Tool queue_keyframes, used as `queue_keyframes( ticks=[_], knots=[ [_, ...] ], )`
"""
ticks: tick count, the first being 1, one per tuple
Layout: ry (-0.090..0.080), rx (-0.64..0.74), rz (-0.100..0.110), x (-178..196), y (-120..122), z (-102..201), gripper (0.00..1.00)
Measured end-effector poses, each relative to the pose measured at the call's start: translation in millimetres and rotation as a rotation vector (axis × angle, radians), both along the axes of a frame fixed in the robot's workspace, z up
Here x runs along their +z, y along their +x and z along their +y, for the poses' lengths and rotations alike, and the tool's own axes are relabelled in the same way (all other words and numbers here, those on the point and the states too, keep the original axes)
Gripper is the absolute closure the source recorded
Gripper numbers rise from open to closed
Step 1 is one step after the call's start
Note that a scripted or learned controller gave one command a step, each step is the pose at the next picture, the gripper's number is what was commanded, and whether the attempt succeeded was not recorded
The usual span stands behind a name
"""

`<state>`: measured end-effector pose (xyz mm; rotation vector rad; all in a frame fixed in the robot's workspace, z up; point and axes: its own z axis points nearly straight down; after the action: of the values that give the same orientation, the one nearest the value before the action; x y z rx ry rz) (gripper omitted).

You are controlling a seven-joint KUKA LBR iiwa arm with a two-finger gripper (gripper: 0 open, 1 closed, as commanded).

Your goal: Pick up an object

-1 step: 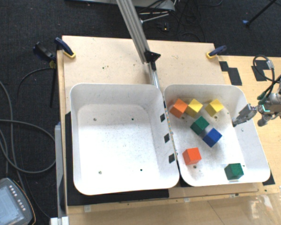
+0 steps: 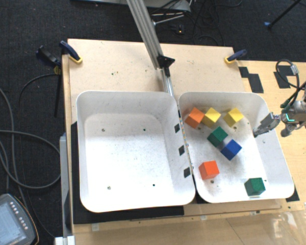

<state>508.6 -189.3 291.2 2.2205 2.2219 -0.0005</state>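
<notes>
**Right bin, approach stage**

Pincer (image 2: 260,127) is poised at the right bin's (image 2: 288,185) right rim; nothing is seen held, and its opening cannot be told. Seven cubes are held in that bin; the blue cube (image 2: 231,149) and green cube (image 2: 217,136) lie nearest. A descent over one is judged next. Touching neighbours may obstruct.

From my seat, the grey arm's two-finger gripper (image 2: 268,122) is too small and blurred for me to read. The arm itself runs off the right edge. A grey handheld screen unit (image 2: 10,223) is cut off at the bottom left corner.
</notes>
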Motion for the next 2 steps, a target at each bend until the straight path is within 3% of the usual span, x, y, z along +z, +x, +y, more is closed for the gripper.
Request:
queue_keyframes(
  ticks=[2],
  knots=[
    [0.003, -0.002, 0.007, -127, -5, 6, 0.00]
  ],
)
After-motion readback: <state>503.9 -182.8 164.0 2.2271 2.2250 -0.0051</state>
